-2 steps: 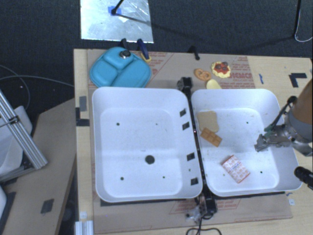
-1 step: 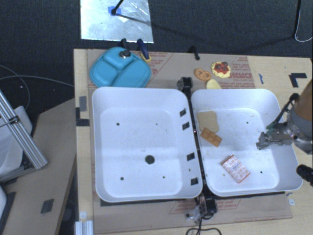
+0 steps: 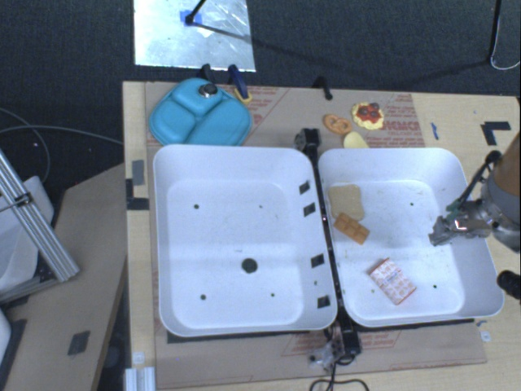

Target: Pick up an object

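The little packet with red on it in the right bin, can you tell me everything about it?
The packet is small, flat and rectangular, whitish with a reddish speckled print and a red edge. It looks like paper or thin card. It lies flat on the floor of the right bin, turned at a slant, near the front. Nothing touches it: the waffle-like snack sits apart up-left, and the tool is off to its right.

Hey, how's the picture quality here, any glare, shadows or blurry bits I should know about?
In the camera view, light is even and soft; the foil sheet behind the bench shows bright glare; the right bin carries a faint grey shadow near the gripper; the gripper itself looks slightly blurred; the cracker and the printed packet are sharp enough to tell apart.
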`<state>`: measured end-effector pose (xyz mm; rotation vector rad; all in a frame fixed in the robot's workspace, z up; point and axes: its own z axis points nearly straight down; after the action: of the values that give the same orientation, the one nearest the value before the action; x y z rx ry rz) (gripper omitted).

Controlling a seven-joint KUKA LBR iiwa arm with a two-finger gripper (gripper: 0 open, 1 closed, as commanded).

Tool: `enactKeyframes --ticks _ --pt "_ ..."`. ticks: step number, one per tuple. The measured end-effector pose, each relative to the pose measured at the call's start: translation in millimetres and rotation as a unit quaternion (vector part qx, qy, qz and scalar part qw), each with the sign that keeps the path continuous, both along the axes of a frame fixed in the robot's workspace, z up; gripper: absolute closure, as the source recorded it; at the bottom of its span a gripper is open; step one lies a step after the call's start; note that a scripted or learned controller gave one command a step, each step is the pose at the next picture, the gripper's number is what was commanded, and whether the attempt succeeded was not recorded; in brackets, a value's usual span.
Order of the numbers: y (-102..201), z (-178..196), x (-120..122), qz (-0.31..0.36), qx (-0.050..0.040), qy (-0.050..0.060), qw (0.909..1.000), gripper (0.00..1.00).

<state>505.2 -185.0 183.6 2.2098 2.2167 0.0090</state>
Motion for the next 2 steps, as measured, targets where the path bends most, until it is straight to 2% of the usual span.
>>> enactKeyframes --ticks 1,2 --pt "8 7 -19 -0.001 0.0021 0.005 1.0 1.0" --pt "7 18 -17 0.0 0.0014 0.003 1.0 1.0"
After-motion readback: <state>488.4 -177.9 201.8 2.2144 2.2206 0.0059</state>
